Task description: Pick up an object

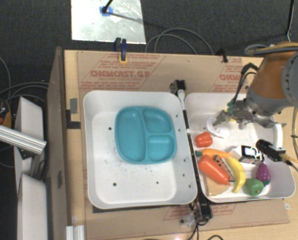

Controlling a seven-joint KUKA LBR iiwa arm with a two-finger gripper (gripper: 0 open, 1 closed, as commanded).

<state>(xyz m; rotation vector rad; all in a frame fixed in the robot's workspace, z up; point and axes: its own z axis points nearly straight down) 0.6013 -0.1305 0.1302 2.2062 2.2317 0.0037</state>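
white bins sit side by side; your left bin [101,149] carries a teal divided plate [145,134]. the right bin [284,184] has the toy food you want: tomato [203,139], carrot [215,169], banana [236,173], lime [254,186], purple fig [262,172]. your gripper [230,117] hovers above its upper part, over a white scrap [220,132]; whether it's spread, you can't tell.

- Even overhead light falls on my bench; both white bins [96,149] read bright without blowing out.
- Strong glare whitens the foil sheet [108,13] on the dark floor behind.
- Shadows stay soft and short, pooling under the teal divided plate [145,135].
- Focus is mildly soft throughout; my orange band [271,76] blurs at the frame's right.
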